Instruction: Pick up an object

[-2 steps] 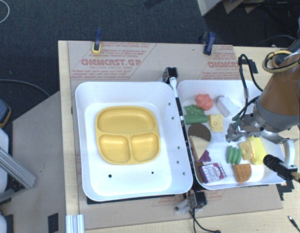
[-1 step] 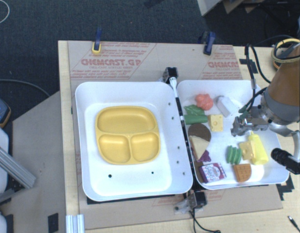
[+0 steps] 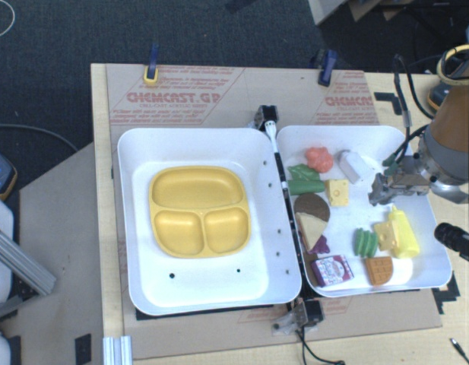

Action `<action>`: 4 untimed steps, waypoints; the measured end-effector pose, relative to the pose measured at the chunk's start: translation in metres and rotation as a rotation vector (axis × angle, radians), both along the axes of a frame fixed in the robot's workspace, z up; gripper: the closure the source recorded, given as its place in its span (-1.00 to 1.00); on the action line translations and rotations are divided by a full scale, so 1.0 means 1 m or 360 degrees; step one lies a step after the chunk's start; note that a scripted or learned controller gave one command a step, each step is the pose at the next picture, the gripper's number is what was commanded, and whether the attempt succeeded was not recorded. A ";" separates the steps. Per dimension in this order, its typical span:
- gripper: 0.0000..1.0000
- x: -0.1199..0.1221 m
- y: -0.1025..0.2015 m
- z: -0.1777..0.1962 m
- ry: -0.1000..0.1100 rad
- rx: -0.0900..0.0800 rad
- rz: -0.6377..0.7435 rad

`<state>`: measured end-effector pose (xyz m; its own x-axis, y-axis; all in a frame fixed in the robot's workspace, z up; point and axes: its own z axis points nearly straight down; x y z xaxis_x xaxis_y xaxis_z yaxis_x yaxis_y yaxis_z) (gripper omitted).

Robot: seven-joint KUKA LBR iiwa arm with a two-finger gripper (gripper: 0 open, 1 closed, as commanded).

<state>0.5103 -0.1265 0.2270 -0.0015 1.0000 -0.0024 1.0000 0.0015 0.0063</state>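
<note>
Grey arm with an orange band [image 3: 451,124] reached in from the right, over the right shallow white bin [image 3: 416,144]. Its dark two-finger gripper [image 3: 380,192] hung over the right half of that bin, just far of the yellow toy pieces; nothing showed between its tips. Whether the jaws were spread or pressed together, cannot tell, too dark and small.

Right bin contents, all loose toy food: a pink-red lumpy piece [image 3: 319,158] at the far left, a green leafy piece [image 3: 304,178] just near of it, a pale yellow cheese-like block [image 3: 338,193] right of the green one, a whitish rounded piece [image 3: 350,164] far of the block. A brown and cream wedge [image 3: 312,213] lay by the left wall, with a dark maroon packet [image 3: 331,269] near of it. Toward the near right: a small green ridged piece [image 3: 365,242], an orange-brown cracker-like piece [image 3: 378,270], and a bright yellow elongated piece [image 3: 400,233] touching a paler yellow lump [image 3: 386,234]. Gripper was closest to these yellow ones, apart from them.

Left shallow white bin [image 3: 135,204] held a yellow plastic three-compartment tray [image 3: 198,210], sitting flat, roughly centred. Bins sat side by side on a brown cardboard-covered bench [image 3: 188,93] with blue clamps at the far edge.
</note>
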 end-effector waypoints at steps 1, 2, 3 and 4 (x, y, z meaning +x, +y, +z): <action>1.00 0.023 0.055 -0.002 0.0004 0.0005 0.0009; 1.00 0.058 0.098 0.008 0.0001 0.0005 0.0007; 1.00 0.082 0.136 -0.005 0.0004 0.0004 0.0005; 1.00 0.114 0.183 0.003 0.0001 0.0006 0.0007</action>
<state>0.6242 0.0562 0.2302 -0.0058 1.0000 0.0016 1.0000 0.0058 0.0056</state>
